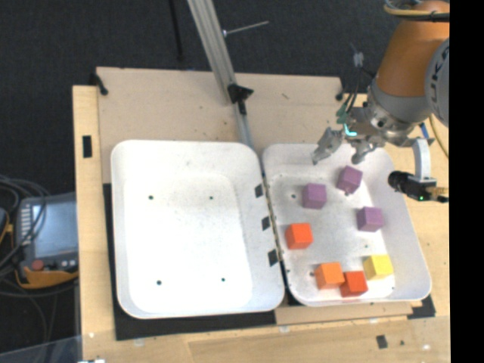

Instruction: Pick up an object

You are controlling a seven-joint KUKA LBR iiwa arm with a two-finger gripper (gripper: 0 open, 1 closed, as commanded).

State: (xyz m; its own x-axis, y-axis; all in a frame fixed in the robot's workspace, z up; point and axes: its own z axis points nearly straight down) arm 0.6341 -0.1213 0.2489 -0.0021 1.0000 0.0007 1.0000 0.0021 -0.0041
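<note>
Overhead slanted view of a wooden table point(87, 203) carrying two shallow white bins side by side. The left bin point(189, 225) is seen w/ a bare floor marked by a few dark specks. The right bin point(344, 229) holds seven small cubes.

Cube positions, right bin: a purple cube point(349, 179) is located at the far end, just near of the tool. A second purple cube point(314, 196) lies left of it, apart. A third purple cube point(370, 218) sits toward the right side, approx. mid-bin. An orange-red cube point(299, 236) is placed at the left side, mid-bin. At the near end, an orange cube point(328, 274) and a red cube point(354, 283) are seen touching, w/ a yellow cube point(377, 266) just right of them.

The arm point(412, 59), grey w/ an orange band, is shown entering from the right, over the far right corner of the right bin. The tool point(345, 150) is held above the far rim; its two fingers point(327, 147) are spread apart, w/ nothing gripped betw. them. The nearest cube to the tool is the far purple one; contact betw. the two can't be judged from this angle.

A slanted aluminium rail point(214, 48) is seen rising from the table's far side, betw. the bins. A small screen unit point(45, 237) w/ cables is visible off the table's left edge.
</note>
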